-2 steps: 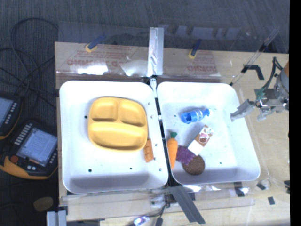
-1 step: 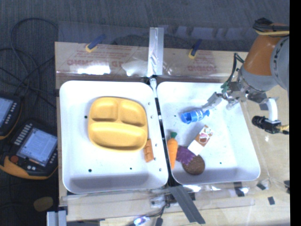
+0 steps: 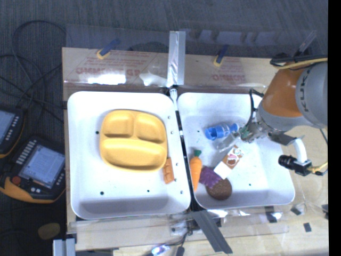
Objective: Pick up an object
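The right bin (image 3: 266, 196) holds a crushed blue plastic bottle (image 3: 220, 131) near its middle. A small white and red carton (image 3: 232, 159) lies just below the bottle. A toy carrot (image 3: 196, 168) rests against the left wall. Beside it at the front sits a purple and brown round toy (image 3: 215, 183). My gripper (image 3: 247, 132) is low inside this bin, right next to the bottle's right end and above the carton. The grey and orange arm (image 3: 290, 97) reaches in from the right.
The left bin (image 3: 85, 191) carries a yellow divided plate (image 3: 133, 139) and a small orange piece (image 3: 168, 170) by its right wall. A black attachment (image 3: 294, 163) on the arm hangs over the right bin's right edge. Cables and a handheld controller (image 3: 32, 167) lie off the bench to the left.
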`<state>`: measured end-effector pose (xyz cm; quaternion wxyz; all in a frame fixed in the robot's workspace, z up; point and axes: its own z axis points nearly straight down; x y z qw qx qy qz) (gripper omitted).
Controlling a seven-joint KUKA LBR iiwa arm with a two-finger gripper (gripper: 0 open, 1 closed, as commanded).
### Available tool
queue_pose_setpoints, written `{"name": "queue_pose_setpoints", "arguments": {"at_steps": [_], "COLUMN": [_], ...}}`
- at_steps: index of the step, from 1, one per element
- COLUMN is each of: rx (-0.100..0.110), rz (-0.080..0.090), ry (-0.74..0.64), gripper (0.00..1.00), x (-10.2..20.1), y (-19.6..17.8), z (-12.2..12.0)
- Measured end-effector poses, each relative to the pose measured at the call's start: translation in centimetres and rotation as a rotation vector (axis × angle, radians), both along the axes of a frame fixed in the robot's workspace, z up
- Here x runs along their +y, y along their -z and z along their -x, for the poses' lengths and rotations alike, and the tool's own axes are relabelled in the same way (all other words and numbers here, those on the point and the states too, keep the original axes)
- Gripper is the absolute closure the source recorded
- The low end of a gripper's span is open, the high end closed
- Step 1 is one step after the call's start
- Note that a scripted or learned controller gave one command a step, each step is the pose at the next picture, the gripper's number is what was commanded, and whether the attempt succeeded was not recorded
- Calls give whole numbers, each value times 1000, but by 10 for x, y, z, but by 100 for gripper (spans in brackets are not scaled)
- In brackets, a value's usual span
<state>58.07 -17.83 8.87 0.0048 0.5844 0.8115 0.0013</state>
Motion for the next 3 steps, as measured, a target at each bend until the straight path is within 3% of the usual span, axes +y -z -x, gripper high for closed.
{"name": "queue_pose_setpoints", "arguments": {"at_steps": [2,3], "rx": [-7,12], "rz": [2,-6], "ry": [-1,12], "gripper": [0,0], "x": [3,-38], "y": [-1,-23], "z": [91,97]}}
